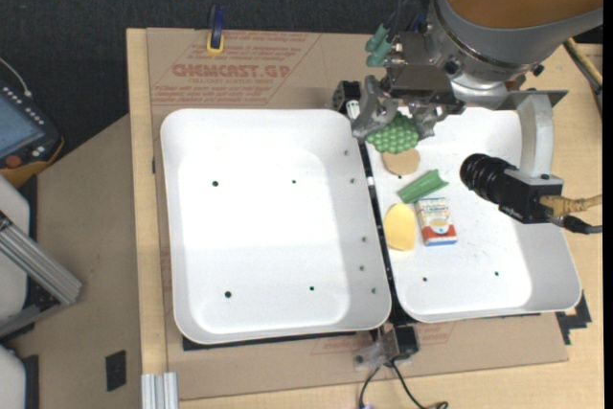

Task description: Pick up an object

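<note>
Currently the gripper (391,122), closure unclear, hovers over a green dotted object (394,139) near the right bin's (498,287) far-left corner; descend squarely.

"CHEMCAST GP" on cardboard sheet (235,67)

The big grey and orange arm is reaching down into the right bin (536,297). Its gripper (391,122) is sitting over a green bumpy thing (393,140) by the bin's top left corner. A tan round piece (401,162), a green stick (422,186), a yellow lump (400,228) and a small red and white box (438,221) are lying just below. The left bin (192,235) is lying beside it.
</note>
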`<state>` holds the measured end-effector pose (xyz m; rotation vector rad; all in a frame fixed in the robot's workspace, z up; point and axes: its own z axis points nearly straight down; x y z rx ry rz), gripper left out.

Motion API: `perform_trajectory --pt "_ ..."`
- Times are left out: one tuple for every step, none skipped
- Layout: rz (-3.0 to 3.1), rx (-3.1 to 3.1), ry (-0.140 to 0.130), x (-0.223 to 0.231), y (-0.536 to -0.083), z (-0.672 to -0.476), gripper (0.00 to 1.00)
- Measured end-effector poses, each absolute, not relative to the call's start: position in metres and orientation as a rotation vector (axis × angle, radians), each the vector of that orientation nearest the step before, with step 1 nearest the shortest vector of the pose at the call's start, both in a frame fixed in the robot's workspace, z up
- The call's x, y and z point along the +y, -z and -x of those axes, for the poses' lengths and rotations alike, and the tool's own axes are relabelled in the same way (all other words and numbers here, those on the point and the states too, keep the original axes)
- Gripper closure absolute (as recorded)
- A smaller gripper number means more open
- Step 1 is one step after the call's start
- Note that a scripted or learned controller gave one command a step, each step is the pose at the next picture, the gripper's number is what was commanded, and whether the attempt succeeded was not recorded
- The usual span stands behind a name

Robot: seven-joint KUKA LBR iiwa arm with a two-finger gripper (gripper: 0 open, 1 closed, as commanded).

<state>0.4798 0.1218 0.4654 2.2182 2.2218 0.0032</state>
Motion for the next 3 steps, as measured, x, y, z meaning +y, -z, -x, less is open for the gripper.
perform_trajectory --pt "-2.226 2.22 0.01 0.123 -0.413 -0.551 1.0" --pt "-2.228 2.218 0.005 0.079 -0.416 -0.51 1.0" --pt "-2.227 2.216 0.008 0.045 -0.349 -0.593 1.0"
